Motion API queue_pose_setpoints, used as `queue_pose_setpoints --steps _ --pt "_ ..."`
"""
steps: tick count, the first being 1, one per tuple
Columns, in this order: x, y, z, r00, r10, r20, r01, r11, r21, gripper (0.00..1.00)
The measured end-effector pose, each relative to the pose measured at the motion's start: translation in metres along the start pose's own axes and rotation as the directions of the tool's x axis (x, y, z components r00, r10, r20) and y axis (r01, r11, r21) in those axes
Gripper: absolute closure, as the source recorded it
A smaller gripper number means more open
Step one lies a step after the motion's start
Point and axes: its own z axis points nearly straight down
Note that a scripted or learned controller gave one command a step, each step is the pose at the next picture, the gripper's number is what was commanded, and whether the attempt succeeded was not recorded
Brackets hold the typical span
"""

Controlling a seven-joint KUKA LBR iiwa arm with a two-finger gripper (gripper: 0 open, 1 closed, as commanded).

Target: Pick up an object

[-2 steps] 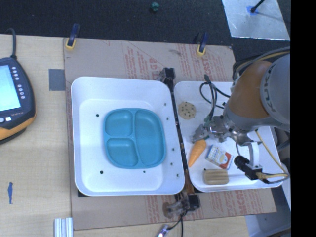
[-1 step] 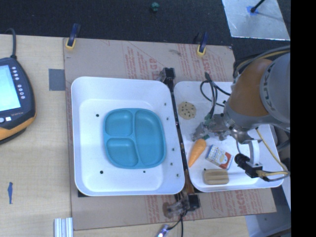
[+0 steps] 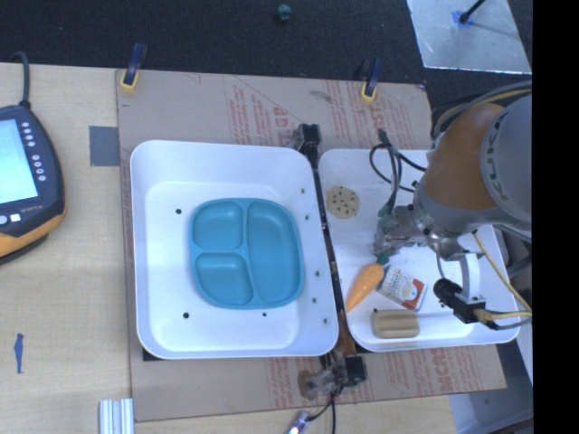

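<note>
A wooden bench [image 3: 72, 333] carries two shallow white bins side by side. The left bin [image 3: 154, 242] holds a blue divided plate [image 3: 246, 251]. The right bin [image 3: 493, 333] holds four small things: a round tan perforated disc [image 3: 342, 202] at its far left, an orange toy carrot [image 3: 364, 286] near the dividing wall, a small white and red packet [image 3: 401, 289] just to the carrot's right, and a tan block [image 3: 394, 324] at the near edge. The end effector [image 3: 395, 235] hangs over the right bin, just beyond the carrot's thick end; how far open it is cannot be told, and nothing is visibly in it. The carrot looks the likeliest thing to pick: probably light, rigid and smooth plastic, so somewhat slippery. Its long axis runs diagonally, the narrow tip pointing near-left and the thick end far-right. A hold across the thicker middle, square to that axis, seems surest.
</note>
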Motion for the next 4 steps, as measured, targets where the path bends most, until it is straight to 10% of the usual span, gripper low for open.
queue_pose_setpoints --steps 1,2,3,4 --pt "0.000 0.000 0.000 1.000 0.000 0.000 0.000 1.000 0.000 0.00" --pt "-0.001 0.000 -0.010 1.000 -0.001 0.002 0.001 1.000 0.000 1.00" --pt "-0.001 0.000 -0.010 1.000 -0.002 0.003 0.002 1.000 0.001 0.00" --pt "0.005 -0.028 0.011 1.000 0.001 -0.003 -0.001 1.000 0.000 0.00"
